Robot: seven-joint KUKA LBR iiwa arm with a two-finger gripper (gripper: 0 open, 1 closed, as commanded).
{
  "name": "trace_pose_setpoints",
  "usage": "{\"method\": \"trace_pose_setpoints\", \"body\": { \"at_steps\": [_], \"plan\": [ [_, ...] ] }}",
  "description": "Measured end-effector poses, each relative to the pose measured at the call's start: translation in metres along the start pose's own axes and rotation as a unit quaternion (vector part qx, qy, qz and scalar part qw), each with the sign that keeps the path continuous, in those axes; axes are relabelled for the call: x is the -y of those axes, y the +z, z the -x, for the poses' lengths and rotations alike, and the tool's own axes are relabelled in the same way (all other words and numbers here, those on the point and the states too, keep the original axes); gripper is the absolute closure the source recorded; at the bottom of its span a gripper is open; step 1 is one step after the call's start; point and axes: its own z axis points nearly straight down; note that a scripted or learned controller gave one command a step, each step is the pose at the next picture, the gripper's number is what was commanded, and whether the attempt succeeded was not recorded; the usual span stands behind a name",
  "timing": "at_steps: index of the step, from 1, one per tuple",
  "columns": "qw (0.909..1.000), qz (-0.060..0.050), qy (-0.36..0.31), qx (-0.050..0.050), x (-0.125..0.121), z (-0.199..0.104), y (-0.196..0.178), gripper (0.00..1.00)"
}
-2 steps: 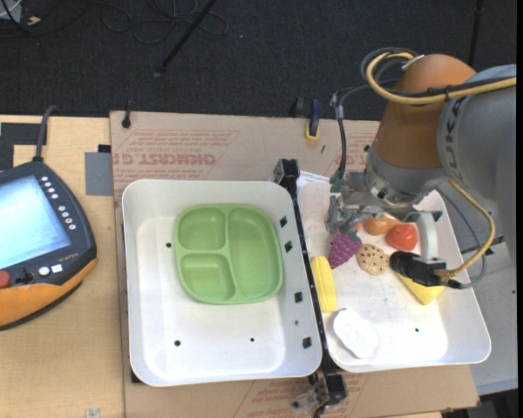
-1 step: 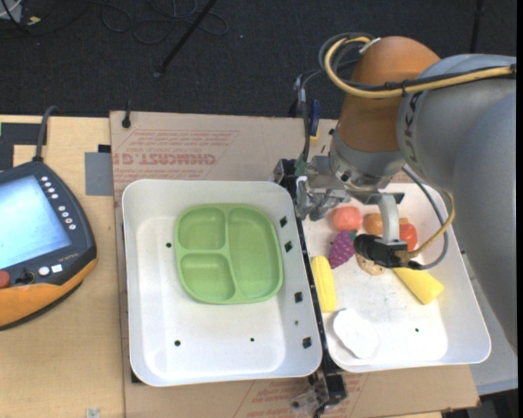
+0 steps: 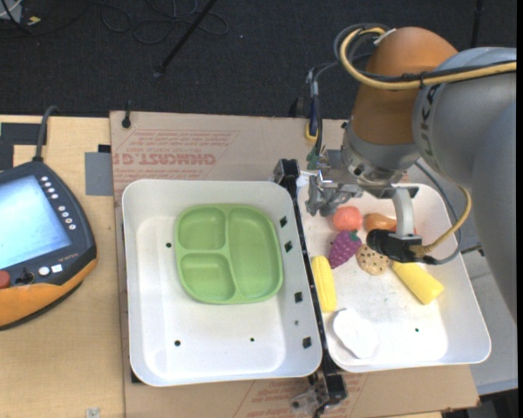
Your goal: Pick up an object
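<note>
The gripper [image 3: 324, 200] is seen low in the right bin [image 3: 458, 338]; nothing is held, and whether it is apart or together cannot be told. Just beside it lies a red ball [image 3: 348, 218], grapes [image 3: 344, 249] beyond. The approach is probably in hand; descent over one object is required next.

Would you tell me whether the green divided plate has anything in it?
Empty: all three compartments of the green plate show bare green, and it lies flat in the left bin.
</note>
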Motion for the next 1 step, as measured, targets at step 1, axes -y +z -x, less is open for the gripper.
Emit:
{"method": "trace_pose_setpoints", "body": {
  "at_steps": [1],
  "plan": [
    [1.0, -0.001, 0.001, 0.001, -0.0053, 0.0055, 0.0078, 1.0]
  ]
}}
